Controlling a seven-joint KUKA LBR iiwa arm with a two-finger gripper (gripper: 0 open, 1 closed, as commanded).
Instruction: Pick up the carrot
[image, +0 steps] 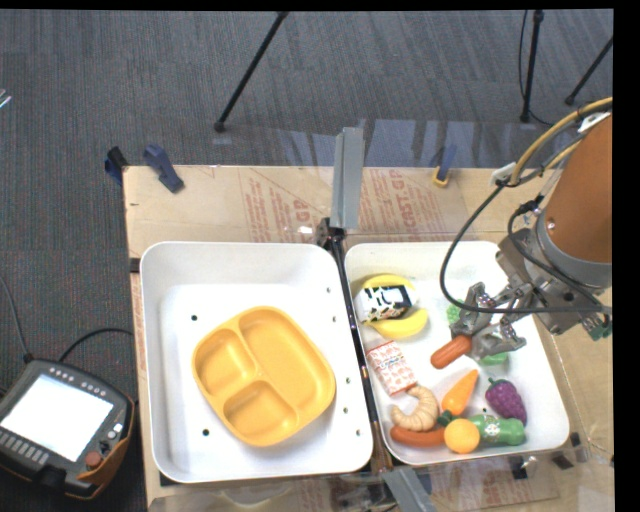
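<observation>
The carrot is an orange cone with a green stub at its lower end. It lies tilted in the right bin, near the front. My gripper is low over the same bin, just above and to the right of the carrot. A red-orange sausage-shaped toy lies against the gripper's left side, between it and the carrot. Whether the gripper touches or holds that toy is unclear.
The right bin also holds a banana with a black-and-white label, a small red carton, a croissant, a hot dog, an orange, purple grapes and a green item. A yellow divided plate sits in the left bin.
</observation>
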